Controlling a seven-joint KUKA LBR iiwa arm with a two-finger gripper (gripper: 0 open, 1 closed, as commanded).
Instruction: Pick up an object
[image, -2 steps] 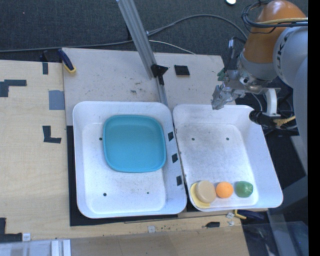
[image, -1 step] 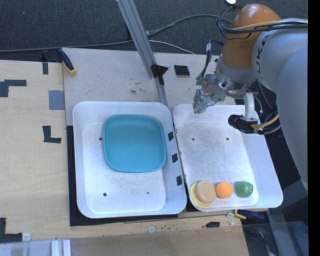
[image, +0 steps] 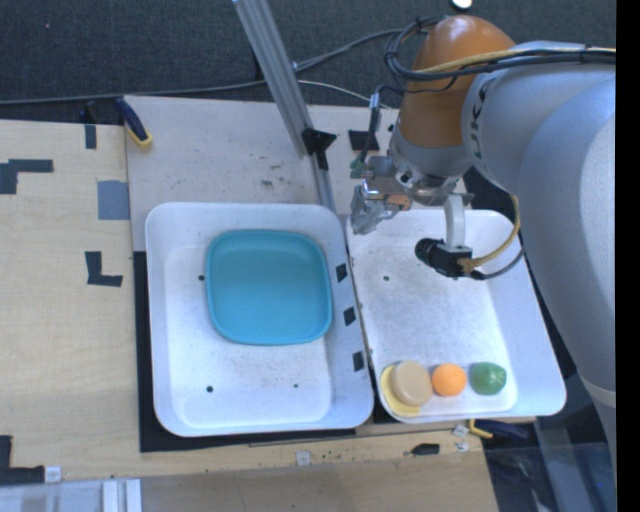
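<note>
Three small objects sat in a row at the near edge of the right bin (image: 500, 300): a tan round piece (image: 409, 382), an orange ball (image: 449, 380) and a green ball (image: 488, 377). The gripper (image: 366, 212) hung at that bin's far left corner, well apart from them, and whether it stood wide or narrow could not be told. A blue plate (image: 268, 286) lay in the left bin (image: 180, 400). A good pick would likely mean crossing to the row, centring over one ball and descending straight, clear of the rim.
</note>
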